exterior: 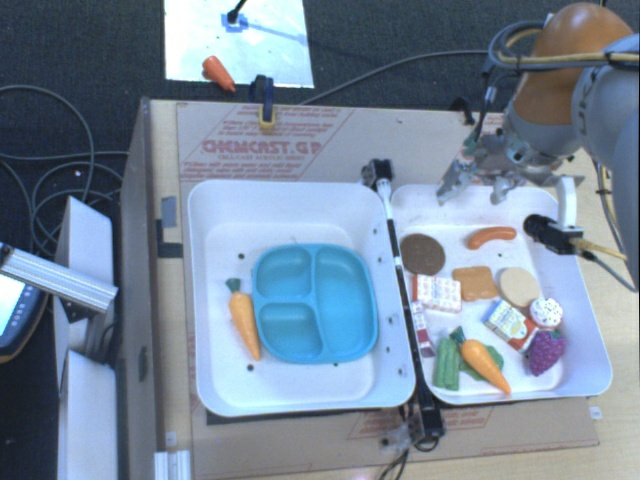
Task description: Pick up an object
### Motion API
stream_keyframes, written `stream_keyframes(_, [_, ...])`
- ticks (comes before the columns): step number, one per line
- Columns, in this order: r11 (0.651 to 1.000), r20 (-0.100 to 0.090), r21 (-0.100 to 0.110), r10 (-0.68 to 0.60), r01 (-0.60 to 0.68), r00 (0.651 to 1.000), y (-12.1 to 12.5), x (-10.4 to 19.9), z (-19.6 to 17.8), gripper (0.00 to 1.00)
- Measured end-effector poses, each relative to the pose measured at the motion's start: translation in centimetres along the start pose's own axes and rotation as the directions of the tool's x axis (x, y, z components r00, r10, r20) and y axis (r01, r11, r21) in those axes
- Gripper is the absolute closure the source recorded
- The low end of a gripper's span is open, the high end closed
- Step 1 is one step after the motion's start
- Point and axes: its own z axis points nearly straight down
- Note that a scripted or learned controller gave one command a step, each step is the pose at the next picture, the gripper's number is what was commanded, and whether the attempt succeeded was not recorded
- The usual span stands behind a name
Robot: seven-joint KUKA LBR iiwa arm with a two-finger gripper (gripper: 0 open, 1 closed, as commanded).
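On the left, the left bin (215,268) holds a blue divided tray (315,303) in its middle, with a toy carrot (243,320) lying just beside the tray's left edge.

Across the dividing rims, the right bin (585,343) is crowded with toy food. A brown round patty (423,254) lies near its left wall, with a red-and-white wafer block (437,293) below it and a tan toast slice (474,282) beside that. A sausage (491,236) lies further up, towards the bin's far side. Near the front sit a green vegetable (446,364) and a second carrot (484,363), touching each other. To the right are a pale round biscuit (519,287), a small carton (506,321), a cupcake (546,313) and a bunch of grapes (546,351), packed close.

The end effector (478,183) hangs above the far edge of the right bin, its fingers (447,185) spread apart with nothing between them, and it stands clear of every item.

The task looks to be at the approach step: no object has been gripped. The sausage lies nearest and has clear space around it, so it seems the easier target. The next move calls for centring over one item, aligning the fingers across its narrow side, and descending before closing.
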Motion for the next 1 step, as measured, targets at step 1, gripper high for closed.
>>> stream_keyframes(1, [1.0,0.001,0.004,0.002,-0.002,1.0,-1.18,-5.57,8.62,0.0])
